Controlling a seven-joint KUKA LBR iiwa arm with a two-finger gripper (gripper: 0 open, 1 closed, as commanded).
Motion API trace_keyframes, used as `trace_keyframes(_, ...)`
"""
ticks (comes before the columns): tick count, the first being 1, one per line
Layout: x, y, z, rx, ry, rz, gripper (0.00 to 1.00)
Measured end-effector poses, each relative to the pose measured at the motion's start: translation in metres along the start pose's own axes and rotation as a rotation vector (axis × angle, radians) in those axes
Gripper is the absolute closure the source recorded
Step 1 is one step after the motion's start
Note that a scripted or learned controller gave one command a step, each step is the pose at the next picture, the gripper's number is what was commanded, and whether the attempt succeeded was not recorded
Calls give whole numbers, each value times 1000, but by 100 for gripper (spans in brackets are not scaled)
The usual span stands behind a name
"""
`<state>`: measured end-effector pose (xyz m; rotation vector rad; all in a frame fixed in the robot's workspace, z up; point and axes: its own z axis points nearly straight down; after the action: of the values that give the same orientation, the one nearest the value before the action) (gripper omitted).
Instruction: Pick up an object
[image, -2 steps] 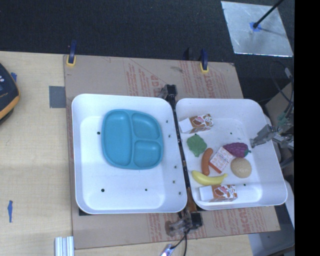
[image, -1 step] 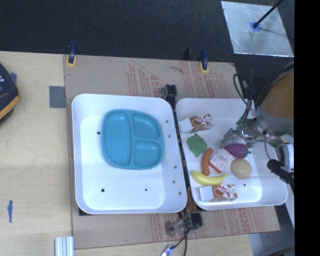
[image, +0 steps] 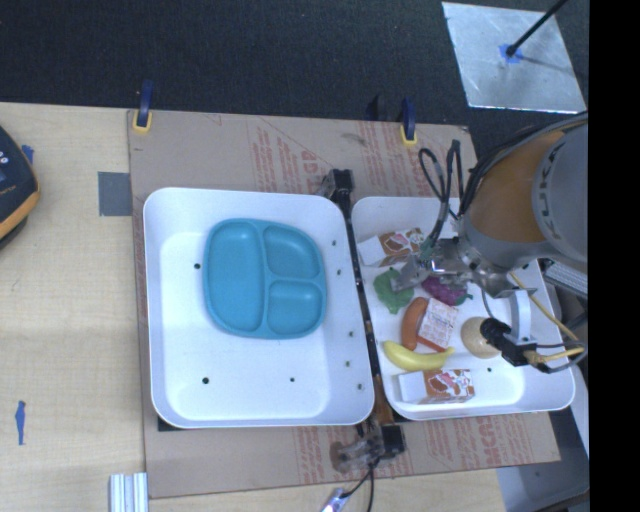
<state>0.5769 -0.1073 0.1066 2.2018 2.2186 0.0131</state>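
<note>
The two white bins (image: 165, 300) look like smooth moulded plastic with a soft sheen, brighter along the rims. In the left one lies a blue divided plate (image: 265, 278), also plastic, smooth and satiny with faint highlights on its ridges. The right bin (image: 545, 395) carries toy food of glossy plastic: a yellow banana (image: 417, 355), an orange sausage-like piece (image: 412, 323), a green leaf-shaped piece (image: 392, 291), a purple piece (image: 447, 292). The small printed packets (image: 437, 385) look like coated card or foil. Under the bins lies matt brown cardboard (image: 250, 150), printed in red, on a pale wood-grain bench (image: 60, 350). The arm's shell (image: 565, 200) is smooth grey with a glossy orange band (image: 505, 190).
</note>
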Motion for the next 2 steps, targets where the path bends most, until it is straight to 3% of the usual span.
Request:
trace_keyframes(1, -2, 0, -10, 2, -3, -1, 100)
trace_keyframes(2, -2, 0, -10, 2, -3, -2, 0)
